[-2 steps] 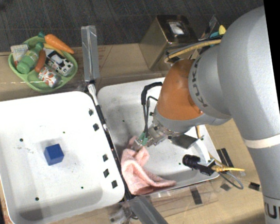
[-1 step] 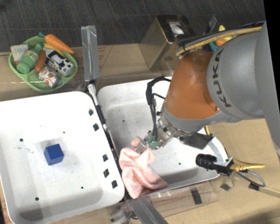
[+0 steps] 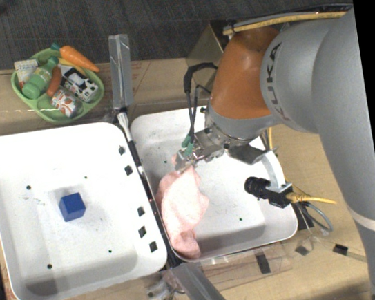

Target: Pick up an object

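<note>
The claw (image 3: 187, 157) sits low in the right bin (image 3: 255, 230), near that bin's left wall. Its fingers look pinched on the top edge of a pink cloth (image 3: 182, 209); the cloth hangs down and toward the camera from the claw, its lower end bunched against the bin's near-left corner. Right of the claw and slightly nearer the camera, a black cylindrical fitting (image 3: 267, 192) juts over the bin's right rim. Left of the claw, across the divider, a blue cube (image 3: 72, 205) rests in the left bin (image 3: 25, 275). Far up-left of the claw, a green bowl (image 3: 25, 99) of toy food stands on the bench.
</note>
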Robot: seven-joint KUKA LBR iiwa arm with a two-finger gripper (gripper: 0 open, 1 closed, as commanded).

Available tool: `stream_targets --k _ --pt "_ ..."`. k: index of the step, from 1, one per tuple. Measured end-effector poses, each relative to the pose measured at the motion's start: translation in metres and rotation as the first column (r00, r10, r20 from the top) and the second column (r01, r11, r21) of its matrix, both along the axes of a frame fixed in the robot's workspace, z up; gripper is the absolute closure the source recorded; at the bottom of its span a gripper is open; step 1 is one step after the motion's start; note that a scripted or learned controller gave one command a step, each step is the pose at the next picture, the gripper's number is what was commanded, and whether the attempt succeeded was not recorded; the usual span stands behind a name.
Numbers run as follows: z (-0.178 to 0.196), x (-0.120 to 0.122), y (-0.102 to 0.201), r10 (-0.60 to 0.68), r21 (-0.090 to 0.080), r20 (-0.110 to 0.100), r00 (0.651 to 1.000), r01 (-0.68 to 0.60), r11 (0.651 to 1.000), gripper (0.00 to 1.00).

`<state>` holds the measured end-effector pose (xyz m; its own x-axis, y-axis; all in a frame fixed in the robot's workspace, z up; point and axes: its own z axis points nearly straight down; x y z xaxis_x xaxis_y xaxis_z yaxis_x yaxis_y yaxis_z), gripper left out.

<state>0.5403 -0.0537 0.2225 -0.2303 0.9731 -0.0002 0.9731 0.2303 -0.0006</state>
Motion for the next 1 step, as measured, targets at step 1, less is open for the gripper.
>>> stream_targets --k 1 --pt "-0.0316 -0.0081 -0.0097 -0.074 0.000 -0.004 0.997 0.074 0.997 1.00"
